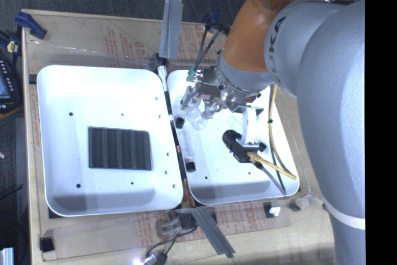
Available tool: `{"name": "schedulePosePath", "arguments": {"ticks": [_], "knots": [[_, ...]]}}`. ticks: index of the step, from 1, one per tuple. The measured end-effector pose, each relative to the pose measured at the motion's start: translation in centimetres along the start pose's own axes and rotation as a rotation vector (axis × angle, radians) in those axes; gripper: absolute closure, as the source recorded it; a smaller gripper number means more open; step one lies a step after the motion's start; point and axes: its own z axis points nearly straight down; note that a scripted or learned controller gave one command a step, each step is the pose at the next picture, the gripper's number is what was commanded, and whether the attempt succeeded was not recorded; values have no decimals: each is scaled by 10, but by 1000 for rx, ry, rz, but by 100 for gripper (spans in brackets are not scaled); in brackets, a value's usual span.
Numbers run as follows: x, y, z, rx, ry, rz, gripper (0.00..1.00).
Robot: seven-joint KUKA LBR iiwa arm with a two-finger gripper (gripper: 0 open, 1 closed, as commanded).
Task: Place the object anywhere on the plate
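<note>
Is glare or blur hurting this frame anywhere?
Camera view: left bin and right bin blown out to flat white; dark ribbed plate reads sharp; end effector over the right bin looks soft and washed out against the glare.

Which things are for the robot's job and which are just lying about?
For the job: claw; dark ribbed plate, left bin; small black piece beside the claw, maybe the object.
Lying about: other black piece, right bin; blue clamp on the bench corner.

We've got a tan bench (pixel 93 40) with two shallow white bins sitting right on it, left bin (pixel 53 133) just beside right bin (pixel 211 186), plus a blue clamp (pixel 28 24) on its far-left corner.
</note>
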Motion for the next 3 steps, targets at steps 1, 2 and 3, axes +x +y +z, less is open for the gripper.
{"name": "schedulePosePath", "arguments": {"ticks": [1, 2, 3], "knots": [[22, -69, 32, 3, -2, 166, 100], [104, -66, 37, -2, -3, -402, 100], [207, 8, -118, -3, -1, -92, 100]]}}
